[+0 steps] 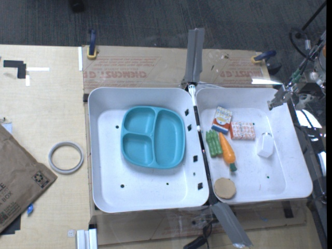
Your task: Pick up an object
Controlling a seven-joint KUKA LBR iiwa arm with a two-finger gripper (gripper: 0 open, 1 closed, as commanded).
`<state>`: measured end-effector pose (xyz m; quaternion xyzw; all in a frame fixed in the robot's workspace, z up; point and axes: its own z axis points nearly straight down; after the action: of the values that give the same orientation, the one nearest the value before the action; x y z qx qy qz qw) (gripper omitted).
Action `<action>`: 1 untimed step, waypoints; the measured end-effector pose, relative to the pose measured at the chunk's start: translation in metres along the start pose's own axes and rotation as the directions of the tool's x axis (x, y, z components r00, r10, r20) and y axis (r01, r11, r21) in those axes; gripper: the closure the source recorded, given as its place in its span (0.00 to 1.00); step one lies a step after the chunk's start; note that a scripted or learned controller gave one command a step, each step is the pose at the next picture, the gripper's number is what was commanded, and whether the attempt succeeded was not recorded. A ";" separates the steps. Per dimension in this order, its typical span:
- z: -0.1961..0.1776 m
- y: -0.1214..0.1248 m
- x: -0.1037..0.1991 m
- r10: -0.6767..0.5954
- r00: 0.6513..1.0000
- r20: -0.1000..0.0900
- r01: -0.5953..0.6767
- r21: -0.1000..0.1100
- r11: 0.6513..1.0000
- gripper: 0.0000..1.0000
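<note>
We see the grey robot arm [306, 90] at the right side of the picture, above the far right corner of the right shallow white bin [295, 191]. Most of the arm is cut by the picture edge, and thin cables run over it. Its end effector [280, 97] hangs over the far right rim of this bin, and it points toward the inside of the bin. We cannot tell if the end effector is open or closed, because it is small and mixed with the cables. Nothing is seen in its grip, and it stands well apart from all the objects.

The objects lie in the right bin. A small carton with orange, white and blue print [223, 119] is near the far left part. Just beside it lies a pink and white checked packet [243, 130]. Nearer to us, a green toy vegetable [212, 142] and an orange toy carrot [227, 149] lie side by side and seem to touch. A small white plastic piece [265, 145] lies alone, to the right of the packet. A tan round disc [224, 188] rests close to the near left corner.

In the left shallow white bin [104, 191] there is a teal plastic plate with three compartments [154, 137], lying flat. On the bench [41, 108], left of the bins, lies a grey ring [66, 156] near a brown cardboard box [15, 183].
</note>
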<state>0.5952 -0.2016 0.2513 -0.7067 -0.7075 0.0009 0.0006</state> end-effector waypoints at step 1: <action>0.003 0.045 0.001 -0.039 0.999 0.002 0.039 -0.002 0.999 0.00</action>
<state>0.6403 -0.2010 0.2484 -0.6929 -0.7210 0.0009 -0.0008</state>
